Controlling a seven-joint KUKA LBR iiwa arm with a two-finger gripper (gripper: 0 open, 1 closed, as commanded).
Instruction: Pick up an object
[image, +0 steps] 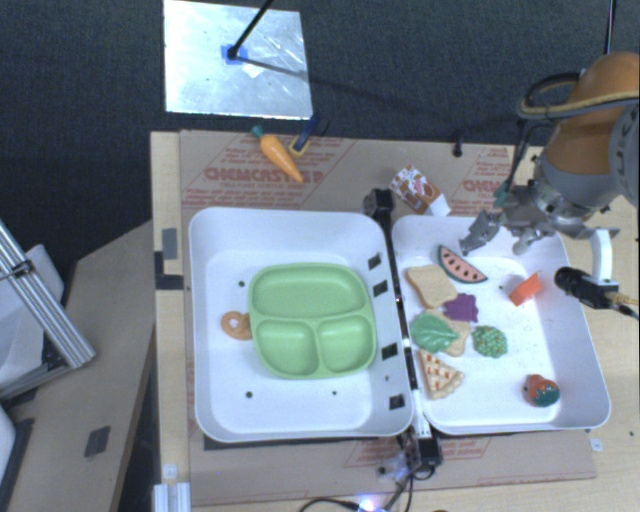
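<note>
My gripper (500, 236) hangs open over the back of the right bin (575, 345), with nothing between its fingers. Just below its left finger lies a watermelon slice (462, 268). An orange block (524, 289) sits a little to the front right of the gripper. Farther forward lie a bread slice (431, 286), a purple piece (461, 307), a green leaf on a cracker (436, 333), a green broccoli piece (490, 342), a pizza slice (439, 376) and a red and teal toy (541, 390).
The left bin (215, 300) holds a green divided plate (307, 319) and a small pretzel (236, 325). Behind the bins, a toy carrot (279, 156) and a small wrapped packet (416, 190) lie on the cardboard. A foil sheet (236, 58) lies at the back.
</note>
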